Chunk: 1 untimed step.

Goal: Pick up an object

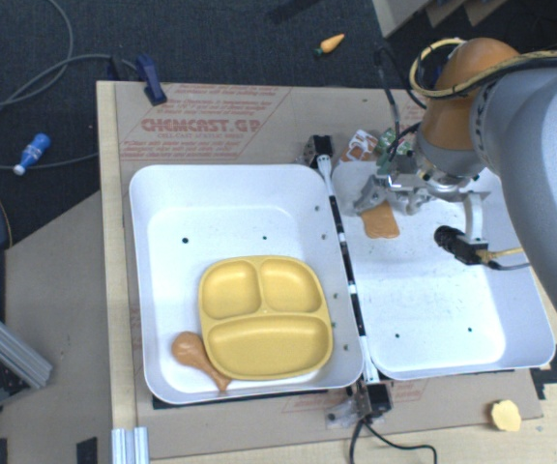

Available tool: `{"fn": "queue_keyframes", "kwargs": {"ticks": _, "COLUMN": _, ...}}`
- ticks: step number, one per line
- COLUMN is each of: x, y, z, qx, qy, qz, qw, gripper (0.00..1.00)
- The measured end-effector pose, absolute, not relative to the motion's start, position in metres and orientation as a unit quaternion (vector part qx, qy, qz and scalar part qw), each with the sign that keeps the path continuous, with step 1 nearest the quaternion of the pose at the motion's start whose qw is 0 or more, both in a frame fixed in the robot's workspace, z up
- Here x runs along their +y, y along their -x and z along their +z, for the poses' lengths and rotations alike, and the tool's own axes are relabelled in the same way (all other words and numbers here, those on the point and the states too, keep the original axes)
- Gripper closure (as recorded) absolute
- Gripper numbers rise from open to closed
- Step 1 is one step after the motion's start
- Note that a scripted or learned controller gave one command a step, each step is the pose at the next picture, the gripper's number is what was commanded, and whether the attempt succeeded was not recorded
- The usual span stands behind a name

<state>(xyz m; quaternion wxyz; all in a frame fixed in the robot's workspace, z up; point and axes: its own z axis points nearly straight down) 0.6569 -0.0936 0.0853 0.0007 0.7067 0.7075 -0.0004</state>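
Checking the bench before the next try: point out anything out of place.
Three bits lie outside the bins: a yellow chunk on the bench at the near right corner, an orange piece and a blue bottle on the dark floor. The yellow tray sits slightly askew.

I see bench (pixel 211 124) topped with printed brown board. Two white bins sit on it side by side: left bin (pixel 162 211), right bin (pixel 443 327). Small yellow piece (pixel 505 415) lies on board near right bin's front corner.
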Motion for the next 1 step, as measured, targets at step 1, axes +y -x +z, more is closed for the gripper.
{"fn": "queue_keyframes", "kwargs": {"ticks": 1, "x": -0.0932, "y": -0.6578, "z": 0.0963, "qx": 0.708, "qy": -0.706, "qz": 0.0005, "qw": 0.002, "gripper": 1.00}}
